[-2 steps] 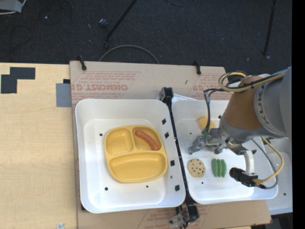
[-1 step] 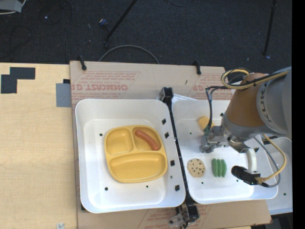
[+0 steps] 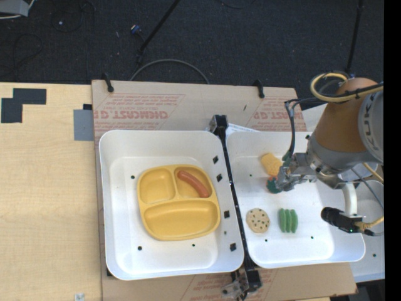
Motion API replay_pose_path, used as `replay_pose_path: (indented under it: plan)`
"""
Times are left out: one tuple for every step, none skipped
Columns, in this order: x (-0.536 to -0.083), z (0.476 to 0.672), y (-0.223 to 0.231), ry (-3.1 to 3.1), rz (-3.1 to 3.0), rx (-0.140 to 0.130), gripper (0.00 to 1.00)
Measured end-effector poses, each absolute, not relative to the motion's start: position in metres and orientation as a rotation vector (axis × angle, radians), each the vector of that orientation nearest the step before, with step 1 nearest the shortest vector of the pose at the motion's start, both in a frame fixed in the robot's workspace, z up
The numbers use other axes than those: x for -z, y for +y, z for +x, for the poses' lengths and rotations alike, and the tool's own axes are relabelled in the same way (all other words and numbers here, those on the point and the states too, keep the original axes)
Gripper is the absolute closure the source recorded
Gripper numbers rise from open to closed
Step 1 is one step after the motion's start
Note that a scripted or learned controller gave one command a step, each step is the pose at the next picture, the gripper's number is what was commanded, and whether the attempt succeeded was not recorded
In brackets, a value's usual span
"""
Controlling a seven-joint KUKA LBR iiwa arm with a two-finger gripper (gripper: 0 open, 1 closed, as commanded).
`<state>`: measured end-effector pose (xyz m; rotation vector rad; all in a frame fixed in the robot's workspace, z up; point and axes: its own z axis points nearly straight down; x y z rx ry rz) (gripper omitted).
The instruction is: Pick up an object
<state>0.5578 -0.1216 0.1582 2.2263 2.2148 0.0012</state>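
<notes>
My gripper (image 3: 277, 182) is low in the right bin (image 3: 313, 256), near its upper middle, with the arm coming in from the right. Just above and left of it lies a yellow lumpy food piece (image 3: 270, 163), close to the gripper's tip or touching it. A small dark green thing (image 3: 273, 186) shows right at the tip; I cannot tell what it is. Lower in this bin lie a round speckled cookie (image 3: 257, 220) and a green bean pod bundle (image 3: 287, 220), side by side and apart from the gripper.
The left bin (image 3: 119, 168) holds a yellow divided plate (image 3: 178, 221) with a red sausage (image 3: 193, 182) in its upper right compartment. A black divider (image 3: 229, 187) runs between the bins. Cardboard lies under both.
</notes>
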Motion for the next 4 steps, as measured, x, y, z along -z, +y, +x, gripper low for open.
replay_pose_path:
  plan:
    - [-0.211, 0.559, -0.122, 2.221, 2.219, -0.002, 1.00]
    - [-0.212, 0.577, -0.062, 2.229, 2.217, 0.000, 1.00]
    - [-0.206, 0.595, -0.010, 2.229, 2.218, 0.000, 1.00]
    - [-0.224, 0.607, 0.040, 2.228, 2.218, -0.001, 1.00]
